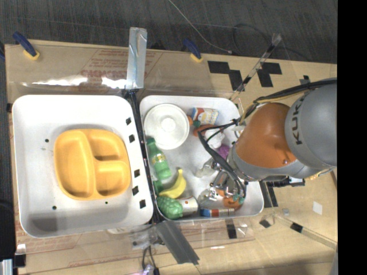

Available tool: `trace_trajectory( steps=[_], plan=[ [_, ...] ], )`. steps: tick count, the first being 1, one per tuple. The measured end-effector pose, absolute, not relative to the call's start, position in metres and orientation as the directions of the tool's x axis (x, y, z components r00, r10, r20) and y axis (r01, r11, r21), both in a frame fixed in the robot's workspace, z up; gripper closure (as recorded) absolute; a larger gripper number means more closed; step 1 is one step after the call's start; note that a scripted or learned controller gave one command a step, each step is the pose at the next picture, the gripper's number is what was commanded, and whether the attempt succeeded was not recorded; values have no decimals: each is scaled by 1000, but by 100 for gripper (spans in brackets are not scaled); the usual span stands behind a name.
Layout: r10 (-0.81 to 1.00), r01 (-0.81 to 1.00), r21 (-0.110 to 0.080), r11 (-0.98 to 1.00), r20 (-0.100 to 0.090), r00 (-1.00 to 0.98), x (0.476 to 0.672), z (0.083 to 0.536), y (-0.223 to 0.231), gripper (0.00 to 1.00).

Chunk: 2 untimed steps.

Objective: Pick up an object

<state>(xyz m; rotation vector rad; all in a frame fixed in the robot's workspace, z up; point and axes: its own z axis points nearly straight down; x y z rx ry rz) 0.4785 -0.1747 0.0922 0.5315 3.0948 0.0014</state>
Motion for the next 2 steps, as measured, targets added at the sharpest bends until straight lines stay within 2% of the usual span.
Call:
trace_trajectory(
  steps=[1, 2],
  plan=[
    [110, 110, -1, 994, -5, -994, 524, 94, -210, 0],
    [107, 107, 0, 994, -8, -994, 480, 94, -208, 0]
  ],
)
